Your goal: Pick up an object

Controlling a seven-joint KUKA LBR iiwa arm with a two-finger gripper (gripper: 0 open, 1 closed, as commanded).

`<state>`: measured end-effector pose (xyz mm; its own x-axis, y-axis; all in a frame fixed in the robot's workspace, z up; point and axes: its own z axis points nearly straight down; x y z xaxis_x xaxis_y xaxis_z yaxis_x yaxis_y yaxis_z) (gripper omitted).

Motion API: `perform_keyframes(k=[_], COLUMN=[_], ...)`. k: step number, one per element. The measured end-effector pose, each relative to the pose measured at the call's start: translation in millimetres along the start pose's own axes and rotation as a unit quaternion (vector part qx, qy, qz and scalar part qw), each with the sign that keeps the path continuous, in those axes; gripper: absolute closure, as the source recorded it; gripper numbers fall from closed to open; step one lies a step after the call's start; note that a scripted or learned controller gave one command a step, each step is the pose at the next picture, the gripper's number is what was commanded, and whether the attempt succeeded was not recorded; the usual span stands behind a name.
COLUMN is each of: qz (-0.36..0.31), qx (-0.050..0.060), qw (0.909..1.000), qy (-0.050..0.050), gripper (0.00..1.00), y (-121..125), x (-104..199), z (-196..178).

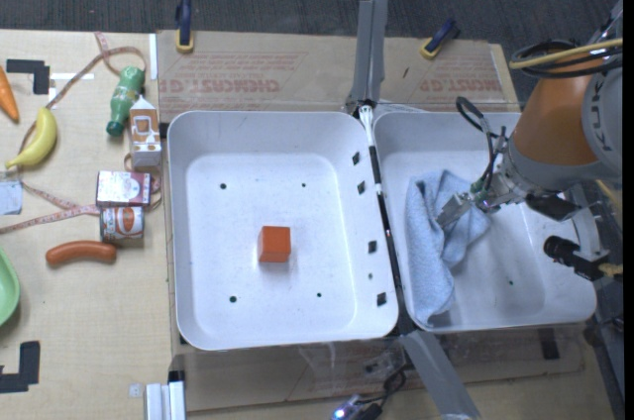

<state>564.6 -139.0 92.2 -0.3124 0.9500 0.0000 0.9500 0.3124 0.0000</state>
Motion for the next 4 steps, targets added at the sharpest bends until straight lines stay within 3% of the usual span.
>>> perform_keyframes(k=[1, 2, 3, 4], qz=[-0.074, 0.040, 0.159, 0.207], qx=[0.000, -0.001, 0.000, 0.000], qw=[0.9973, 0.9992, 0.9872, 0.9783], qy=[0.000, -0.001, -0.001, 0.000], gripper=[0.00, 0.00, 0.00, 0.00], y=[-7, -39, -10, -9], x=[39, -1, -22, 34], z=[0, -54, -103, 0])
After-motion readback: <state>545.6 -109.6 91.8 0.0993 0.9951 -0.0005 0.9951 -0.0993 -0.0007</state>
